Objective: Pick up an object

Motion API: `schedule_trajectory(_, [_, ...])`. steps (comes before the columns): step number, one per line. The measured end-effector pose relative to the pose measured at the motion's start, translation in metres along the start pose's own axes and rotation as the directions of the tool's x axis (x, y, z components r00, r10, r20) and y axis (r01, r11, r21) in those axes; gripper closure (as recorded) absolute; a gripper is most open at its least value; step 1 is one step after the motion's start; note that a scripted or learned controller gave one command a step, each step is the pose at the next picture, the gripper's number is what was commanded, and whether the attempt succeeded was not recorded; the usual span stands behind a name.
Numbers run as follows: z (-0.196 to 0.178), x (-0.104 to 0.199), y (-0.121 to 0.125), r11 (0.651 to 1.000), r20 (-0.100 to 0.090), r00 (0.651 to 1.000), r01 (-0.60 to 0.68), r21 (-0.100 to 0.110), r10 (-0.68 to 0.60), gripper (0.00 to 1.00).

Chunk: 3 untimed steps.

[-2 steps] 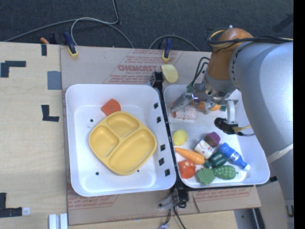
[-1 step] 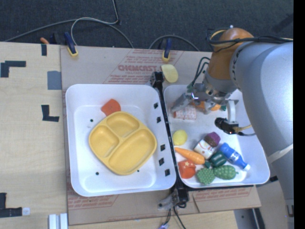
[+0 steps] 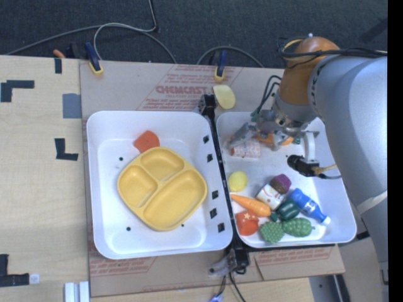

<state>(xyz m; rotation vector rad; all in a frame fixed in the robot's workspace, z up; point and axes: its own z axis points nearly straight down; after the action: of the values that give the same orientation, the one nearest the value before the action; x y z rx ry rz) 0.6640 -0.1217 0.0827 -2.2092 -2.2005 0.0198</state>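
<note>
The gripper (image 3: 267, 129) is seen lowered over a pale packet (image 3: 245, 148) at twelve o'clock in the right bin (image 3: 343, 197); its opening cannot be told, and the packet could be nudged aside if misaligned

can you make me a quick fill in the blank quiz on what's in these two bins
1. The yellow divided plate lies in the ____ bin.
2. The carrot lies in the right bin, just below a small ____ ball.
3. The blue bottle lies near the bin's ____ edge.
4. The gripper is over the ____ bin.

Missing words: left; yellow; right; right
</note>
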Motion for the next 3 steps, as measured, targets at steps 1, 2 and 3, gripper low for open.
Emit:
schedule_trajectory(1, [-0.001,0.022,0.001,1.000,0.016,1.000,0.001,-0.013,-0.001,0.00])
schedule_trajectory(2, [0.000,0.020,0.001,1.000,0.011,1.000,0.002,-0.012,-0.002,0.00])
schedule_trajectory(3, [-0.012,0.023,0.004,1.000,0.011,1.000,0.005,-0.024,-0.005,1.00])
